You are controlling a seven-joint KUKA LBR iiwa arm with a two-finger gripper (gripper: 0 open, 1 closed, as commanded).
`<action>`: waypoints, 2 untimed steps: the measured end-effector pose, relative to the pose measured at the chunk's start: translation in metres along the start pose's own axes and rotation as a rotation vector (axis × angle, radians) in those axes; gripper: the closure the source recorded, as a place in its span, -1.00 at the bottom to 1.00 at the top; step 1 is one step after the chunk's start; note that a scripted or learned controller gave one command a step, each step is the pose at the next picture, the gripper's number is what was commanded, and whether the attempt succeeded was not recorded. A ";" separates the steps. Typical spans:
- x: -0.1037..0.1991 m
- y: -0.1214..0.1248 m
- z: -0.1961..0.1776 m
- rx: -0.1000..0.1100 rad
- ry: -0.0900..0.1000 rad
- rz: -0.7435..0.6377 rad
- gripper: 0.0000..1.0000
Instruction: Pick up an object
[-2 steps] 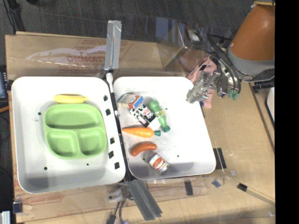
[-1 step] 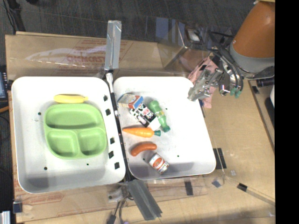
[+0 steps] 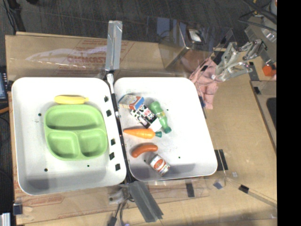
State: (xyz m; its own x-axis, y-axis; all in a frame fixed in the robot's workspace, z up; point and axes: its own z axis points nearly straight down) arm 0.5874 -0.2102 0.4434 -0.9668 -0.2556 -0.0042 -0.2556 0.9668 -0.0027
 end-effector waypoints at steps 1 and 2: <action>-0.005 0.000 0.067 -0.008 0.002 -0.994 1.00; -0.033 0.002 0.054 -0.007 -0.001 -1.684 1.00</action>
State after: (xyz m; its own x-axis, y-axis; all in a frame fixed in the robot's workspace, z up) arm 0.6192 -0.1999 0.3895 0.3631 -0.9317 -0.0026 -0.9317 -0.3631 -0.0004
